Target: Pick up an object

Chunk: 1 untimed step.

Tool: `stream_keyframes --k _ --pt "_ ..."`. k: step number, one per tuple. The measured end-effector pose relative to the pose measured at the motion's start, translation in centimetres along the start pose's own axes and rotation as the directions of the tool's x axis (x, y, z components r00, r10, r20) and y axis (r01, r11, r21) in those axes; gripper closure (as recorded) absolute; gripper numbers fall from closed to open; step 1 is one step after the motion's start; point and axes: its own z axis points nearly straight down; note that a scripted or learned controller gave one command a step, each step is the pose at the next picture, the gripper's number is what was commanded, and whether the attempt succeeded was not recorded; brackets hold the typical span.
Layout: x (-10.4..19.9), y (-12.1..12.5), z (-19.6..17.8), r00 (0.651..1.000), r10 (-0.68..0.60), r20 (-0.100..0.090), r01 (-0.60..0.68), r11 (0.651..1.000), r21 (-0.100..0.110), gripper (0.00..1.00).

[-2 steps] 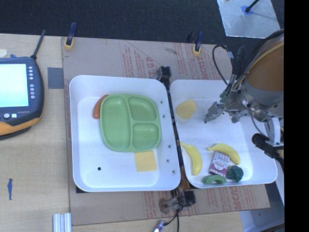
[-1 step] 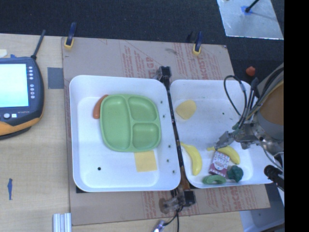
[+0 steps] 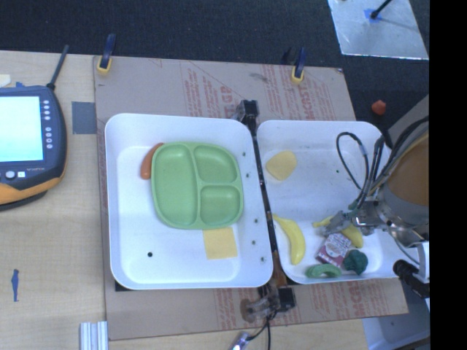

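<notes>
Camera view has the arm (image 3: 408, 173) reaching in from the right, its pincer (image 3: 349, 221) low over the right bin (image 3: 314, 133) near the front right corner; whether it is wide or narrow I cannot tell. Just beside it lie a red packet (image 3: 334, 249), a banana (image 3: 293, 239), a dark green piece (image 3: 356, 261) and a green ring (image 3: 322, 270). The bin's back half is mostly bare, bar a pale yellow piece (image 3: 281, 165). The left bin (image 3: 131, 217) holds a green tray (image 3: 197, 185) and a yellow square (image 3: 220, 243). Red print on the surface (image 3: 182, 86) is unreadable.
</notes>
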Motion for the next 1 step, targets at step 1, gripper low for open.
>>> stream_keyframes --k 1 --pt "-0.09 0.0 -1.02 1.0 -0.004 0.002 0.004 1.0 0.001 1.0"
